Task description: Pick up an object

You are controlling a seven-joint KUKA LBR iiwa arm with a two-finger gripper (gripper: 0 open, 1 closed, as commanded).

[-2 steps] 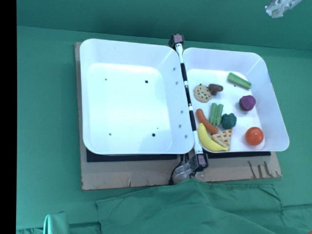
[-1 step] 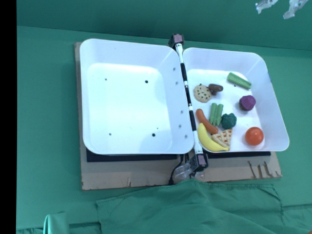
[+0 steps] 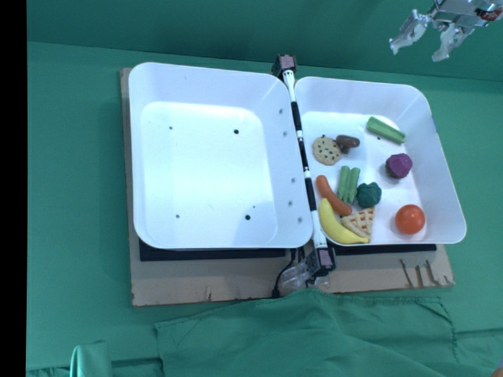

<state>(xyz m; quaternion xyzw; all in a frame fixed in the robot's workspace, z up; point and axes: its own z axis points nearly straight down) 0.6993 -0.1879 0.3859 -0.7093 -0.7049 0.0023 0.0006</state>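
Up at the top right corner: pincer (image 3: 430,39), hanging above the green backdrop, beyond the far rim of the right bin (image 3: 440,171).
Pincer state: its two pale fingers (image 3: 405,38) are spread wide apart, with nothing between them.
Objects to pick: all lie in the right bin, below and to the left of the pincer, well apart from it; none touches it.
Nearest piece: a green cucumber stick (image 3: 385,129), long and smooth, near the bin's far wall.
Purple piece: a knobbly, rounded lump (image 3: 398,166), just below the cucumber stick.
Orange ball (image 3: 409,219): round, glossy, in the near right corner of the bin.
Broccoli (image 3: 368,194): dark green, bumpy, mid-bin.
Green beans (image 3: 348,184): slim pods side by side, just left of the broccoli.
Cookie (image 3: 325,150): flat tan disc with dark specks; a small brown mushroom shape (image 3: 346,141) touches its right edge.
Carrot (image 3: 332,195): orange, tapered, lying at a slant by the divider.
Banana (image 3: 338,228): yellow, curved, at the near wall, with a yellow lattice wedge (image 3: 360,221) against it.
Left bin (image 3: 141,132): white, shallow, rounded corners, a few small dark dots on its floor.
Divider (image 3: 302,163): a black-and-white striped bar between the bins.
Base: brown cardboard (image 3: 204,289) on green cloth (image 3: 78,210).
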